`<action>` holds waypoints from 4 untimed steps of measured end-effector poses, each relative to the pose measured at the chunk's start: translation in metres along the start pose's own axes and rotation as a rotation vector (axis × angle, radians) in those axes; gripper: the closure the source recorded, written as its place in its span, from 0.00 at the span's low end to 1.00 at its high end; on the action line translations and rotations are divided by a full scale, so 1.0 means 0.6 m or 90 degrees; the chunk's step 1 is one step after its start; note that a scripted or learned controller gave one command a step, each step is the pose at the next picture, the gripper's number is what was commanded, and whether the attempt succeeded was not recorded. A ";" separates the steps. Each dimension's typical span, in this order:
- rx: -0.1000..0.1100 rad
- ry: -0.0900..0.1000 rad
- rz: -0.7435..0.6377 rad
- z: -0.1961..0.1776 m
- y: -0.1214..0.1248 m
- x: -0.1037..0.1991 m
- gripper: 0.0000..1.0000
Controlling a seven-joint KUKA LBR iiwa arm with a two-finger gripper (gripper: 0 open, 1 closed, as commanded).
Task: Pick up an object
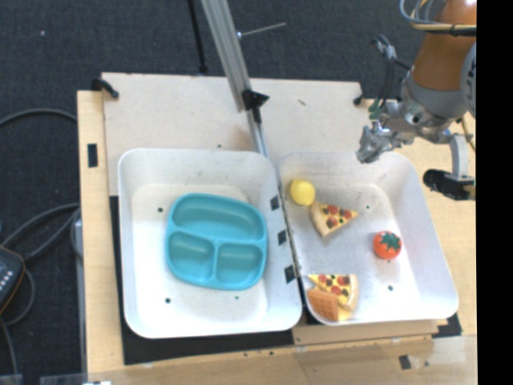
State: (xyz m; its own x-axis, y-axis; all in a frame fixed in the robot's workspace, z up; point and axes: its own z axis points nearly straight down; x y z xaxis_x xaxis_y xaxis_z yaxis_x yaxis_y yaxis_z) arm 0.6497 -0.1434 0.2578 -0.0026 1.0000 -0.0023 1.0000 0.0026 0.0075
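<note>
Gripper (370, 149) hangs over the far rim of the right bin (429, 215); cannot tell its state from this view. Nothing is visibly held. Candidates all lie in the right bin: yellow ball (302, 192), pizza slice (332, 217), tomato (386, 245), second pizza slice (334, 293) at near edge. Blue divided plate (216, 241) sits in the left bin (144, 215). Risks: ball may roll off the fingers; flat slices give little to pinch; near slice crowds the wall. No legible writing or labels
</note>
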 end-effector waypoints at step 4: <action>0.005 0.002 -0.003 0.030 0.048 0.377 1.00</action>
